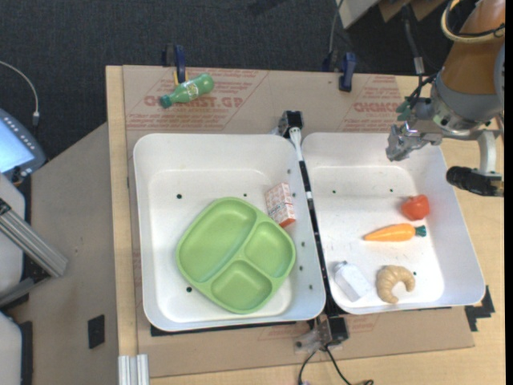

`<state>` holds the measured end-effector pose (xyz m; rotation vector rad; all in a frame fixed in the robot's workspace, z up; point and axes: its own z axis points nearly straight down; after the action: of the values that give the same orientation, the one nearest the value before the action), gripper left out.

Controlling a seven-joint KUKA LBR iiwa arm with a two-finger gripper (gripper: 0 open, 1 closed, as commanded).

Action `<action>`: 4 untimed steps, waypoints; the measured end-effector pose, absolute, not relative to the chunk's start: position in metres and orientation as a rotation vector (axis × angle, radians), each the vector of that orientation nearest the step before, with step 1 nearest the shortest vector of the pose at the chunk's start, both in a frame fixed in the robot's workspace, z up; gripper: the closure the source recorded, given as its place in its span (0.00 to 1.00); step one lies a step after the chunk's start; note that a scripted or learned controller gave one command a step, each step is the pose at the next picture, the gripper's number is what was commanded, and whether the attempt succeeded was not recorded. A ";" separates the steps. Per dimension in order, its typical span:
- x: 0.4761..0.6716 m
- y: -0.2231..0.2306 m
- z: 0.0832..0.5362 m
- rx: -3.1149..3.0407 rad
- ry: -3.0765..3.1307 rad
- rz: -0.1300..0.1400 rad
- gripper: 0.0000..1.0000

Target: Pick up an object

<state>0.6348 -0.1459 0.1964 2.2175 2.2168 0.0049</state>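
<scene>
The desk (pixel 240 83) carries two shallow white bins side by side, clamped at the far edge and fixed so that their contents stay in known places.

The left bin (pixel 152 215) holds a green divided plate (pixel 235 253), lying flat and taking up most of the floor, with a small carton (pixel 280 204) leaning just beside its far right rim, close to the wall between the bins.

The right bin (pixel 457 239) holds the loose items suitable for picking: a tomato (pixel 415 207) near the right wall, a carrot (pixel 393 233) lying on its side just in front of it, a croissant (pixel 395 283) towards the near edge, and a small white packet (pixel 350 279) just beside the croissant. These four lie apart from one another, which should leave room for a grasp on each.

A green bottle (pixel 186 90) lies on its side on the desk behind the left bin, outside both bins.

The arm (pixel 473 62) reaches in from the right and hangs above the far right corner of the right bin. The pincer (pixel 401 144) points downward, well apart from every item. Whether it is apart or together cannot be told; it is too small and blurred. Nothing is visible in its grip.

Judgement: no item is yet picked. The tomato is nearest and seems the likely candidate.
</scene>
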 end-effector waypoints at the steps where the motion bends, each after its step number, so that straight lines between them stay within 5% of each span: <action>1: 0.644 -0.145 0.259 2.213 2.217 0.007 1.00; 2: 0.655 -0.090 0.256 2.214 2.225 0.004 1.00; 4: 0.646 0.012 0.233 2.219 2.229 -0.002 1.00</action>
<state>0.6465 0.0123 0.2326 2.2188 2.2294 -0.0024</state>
